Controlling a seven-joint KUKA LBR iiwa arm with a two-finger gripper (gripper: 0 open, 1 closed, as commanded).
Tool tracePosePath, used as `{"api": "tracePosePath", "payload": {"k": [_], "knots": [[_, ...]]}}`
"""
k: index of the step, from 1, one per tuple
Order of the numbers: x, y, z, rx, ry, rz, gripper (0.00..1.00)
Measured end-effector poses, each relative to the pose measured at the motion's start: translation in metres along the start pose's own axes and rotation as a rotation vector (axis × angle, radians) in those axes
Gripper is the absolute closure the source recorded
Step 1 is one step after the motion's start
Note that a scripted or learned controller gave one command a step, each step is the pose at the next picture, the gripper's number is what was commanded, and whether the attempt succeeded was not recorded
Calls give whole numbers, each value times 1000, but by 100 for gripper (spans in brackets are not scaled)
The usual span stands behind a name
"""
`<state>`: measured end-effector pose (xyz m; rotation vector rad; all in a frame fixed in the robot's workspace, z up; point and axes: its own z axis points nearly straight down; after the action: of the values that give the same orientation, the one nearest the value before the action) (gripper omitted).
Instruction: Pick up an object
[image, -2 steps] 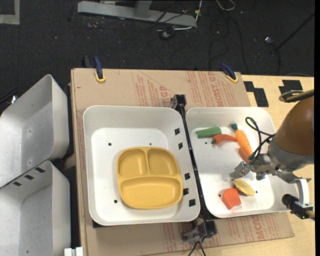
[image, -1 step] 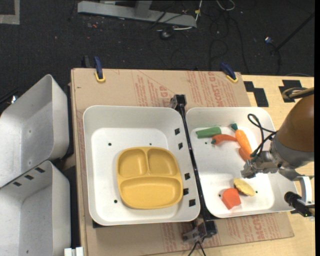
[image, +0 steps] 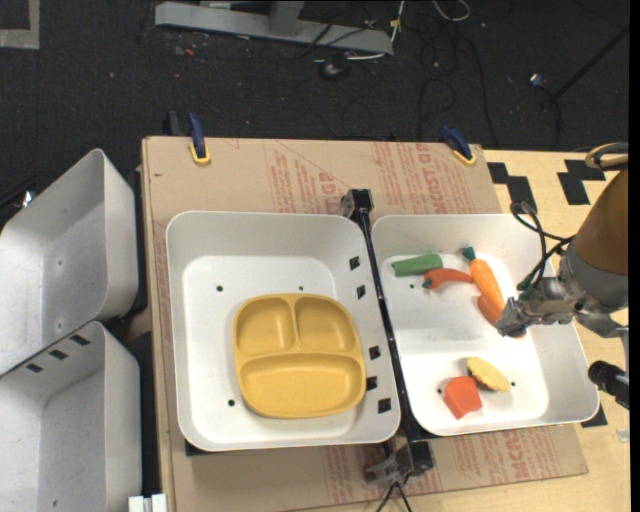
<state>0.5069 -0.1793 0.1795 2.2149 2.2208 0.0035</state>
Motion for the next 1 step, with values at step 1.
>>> {"api": "tracePosePath", "payload": {"k": [1], "knots": [[-5, -8, -51, 1, 0, 1, 100]]}}
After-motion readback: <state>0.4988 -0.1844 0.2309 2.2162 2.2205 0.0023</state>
